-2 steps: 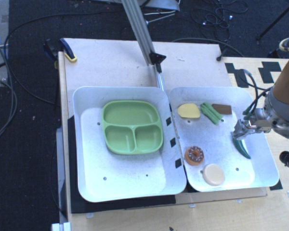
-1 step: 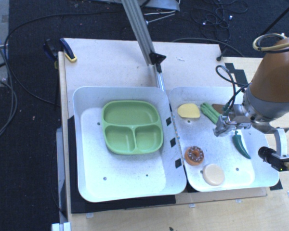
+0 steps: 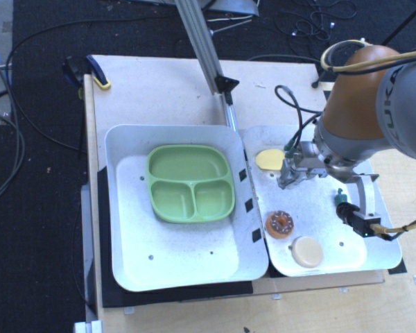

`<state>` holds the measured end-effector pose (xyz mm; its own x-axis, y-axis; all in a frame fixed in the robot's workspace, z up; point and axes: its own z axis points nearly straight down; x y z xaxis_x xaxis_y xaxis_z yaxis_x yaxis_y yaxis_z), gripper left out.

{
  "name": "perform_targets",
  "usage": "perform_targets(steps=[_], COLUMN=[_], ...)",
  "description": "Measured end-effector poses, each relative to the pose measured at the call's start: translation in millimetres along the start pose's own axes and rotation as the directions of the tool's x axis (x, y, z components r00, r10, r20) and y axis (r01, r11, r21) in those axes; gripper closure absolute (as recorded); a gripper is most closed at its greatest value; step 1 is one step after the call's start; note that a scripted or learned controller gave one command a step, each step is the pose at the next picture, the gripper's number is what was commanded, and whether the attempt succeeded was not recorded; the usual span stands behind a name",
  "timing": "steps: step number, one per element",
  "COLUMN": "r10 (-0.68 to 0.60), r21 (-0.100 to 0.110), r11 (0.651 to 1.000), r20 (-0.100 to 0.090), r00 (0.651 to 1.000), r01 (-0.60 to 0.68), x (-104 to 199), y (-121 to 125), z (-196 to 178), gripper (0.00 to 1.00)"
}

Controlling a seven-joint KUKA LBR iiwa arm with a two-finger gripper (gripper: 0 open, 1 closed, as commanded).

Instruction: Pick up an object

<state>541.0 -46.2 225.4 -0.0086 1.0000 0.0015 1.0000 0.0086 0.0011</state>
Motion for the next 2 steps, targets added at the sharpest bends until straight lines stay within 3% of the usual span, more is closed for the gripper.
perform_targets(steps=[2], r10=[0.001], r21=[-0.002], r11=[1.0], r20=[-0.001], r00=[1.0], r01=[-0.001], x=[116], y=[56], z=[-7], gripper=[1.0])
